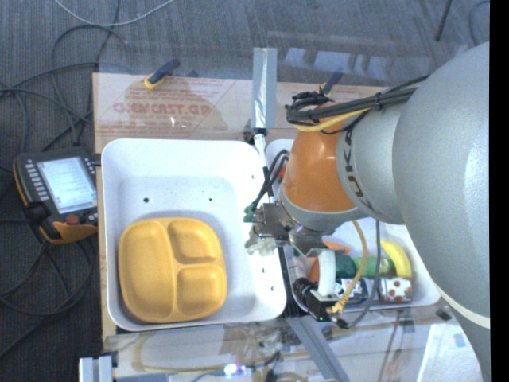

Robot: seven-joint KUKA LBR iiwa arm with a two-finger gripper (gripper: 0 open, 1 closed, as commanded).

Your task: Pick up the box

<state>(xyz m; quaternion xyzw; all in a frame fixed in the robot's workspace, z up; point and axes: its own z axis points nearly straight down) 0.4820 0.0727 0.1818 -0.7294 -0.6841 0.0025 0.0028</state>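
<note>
A small white box with dark red spots [395, 290] lies at the near edge of the right bin [423, 297], beside a yellow banana [396, 256]. My arm's orange band [318, 177] and grey body cover most of that bin. The gripper [260, 233] hangs low over the wall between the two bins, well to the left of the box. Its tip is hard to make out against the white bin.
A yellow compartment plate [172, 270] fills the near part of the left bin [175, 173]. An orange item [325, 267] and a green item [347, 265] lie in the right bin beside the banana. A teach pendant [56, 193] sits left of the bench.
</note>
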